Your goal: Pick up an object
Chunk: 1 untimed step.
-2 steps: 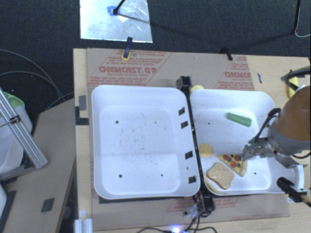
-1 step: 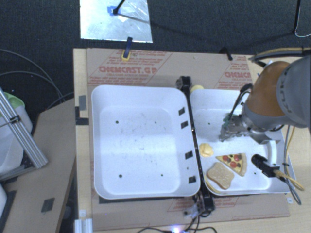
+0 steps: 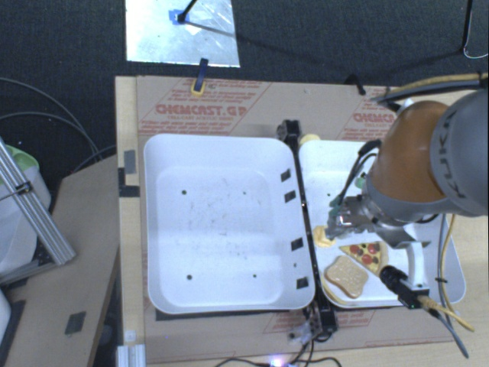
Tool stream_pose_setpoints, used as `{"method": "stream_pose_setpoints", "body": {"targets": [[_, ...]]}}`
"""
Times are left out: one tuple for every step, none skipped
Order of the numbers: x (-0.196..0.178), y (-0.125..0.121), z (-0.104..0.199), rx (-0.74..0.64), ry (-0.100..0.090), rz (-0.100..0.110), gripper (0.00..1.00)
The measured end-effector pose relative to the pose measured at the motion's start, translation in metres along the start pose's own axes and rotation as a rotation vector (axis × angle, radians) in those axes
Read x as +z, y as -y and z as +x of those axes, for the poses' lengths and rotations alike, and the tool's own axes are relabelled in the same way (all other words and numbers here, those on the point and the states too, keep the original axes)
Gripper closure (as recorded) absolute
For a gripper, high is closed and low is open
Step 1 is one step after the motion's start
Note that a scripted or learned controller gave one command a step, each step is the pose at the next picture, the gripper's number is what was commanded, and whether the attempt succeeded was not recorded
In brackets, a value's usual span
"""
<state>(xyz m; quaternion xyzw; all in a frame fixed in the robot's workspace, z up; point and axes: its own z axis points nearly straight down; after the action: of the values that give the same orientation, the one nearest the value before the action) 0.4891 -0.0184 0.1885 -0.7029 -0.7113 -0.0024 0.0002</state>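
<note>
While the grey arm [image 3: 462, 155] with its orange band leans in from the right, its one gripper [image 3: 341, 222] hangs low over the right bin [image 3: 328, 167], near that bin's left wall and roughly halfway along it. From where I stand I cannot tell whether the gripper is open or closed, because the wrist covers most of it. I cannot make out anything held in it.

There are two white bins, side by side on one sheet of cardboard [image 3: 229, 102] printed with red lettering. The left bin [image 3: 221, 220] shows its white floor with a few small dark dots. Four small dark tabs [image 3: 289, 196] run down its right edge.

I count three toy foods gathered in the lower left part of the right bin. One yellow piece [image 3: 322, 240] lies just beside the gripper, partly hidden under it. One pizza slice [image 3: 364, 254] with red toppings lies just to the right of that. One bread slice [image 3: 348, 279], pale with a tan crust, lies just below the pizza slice, touching it or nearly so.

A fourth thing, one pale round object [image 3: 309, 139], sits at the right bin's upper left corner, well apart from the others. I cannot tell whether it lies inside the bin or on its rim.
</note>
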Motion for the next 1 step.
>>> {"method": "stream_pose_setpoints", "body": {"targets": [[0.0047,-0.0069,0.0928,-0.002,0.0,0.002,1.0]]}}
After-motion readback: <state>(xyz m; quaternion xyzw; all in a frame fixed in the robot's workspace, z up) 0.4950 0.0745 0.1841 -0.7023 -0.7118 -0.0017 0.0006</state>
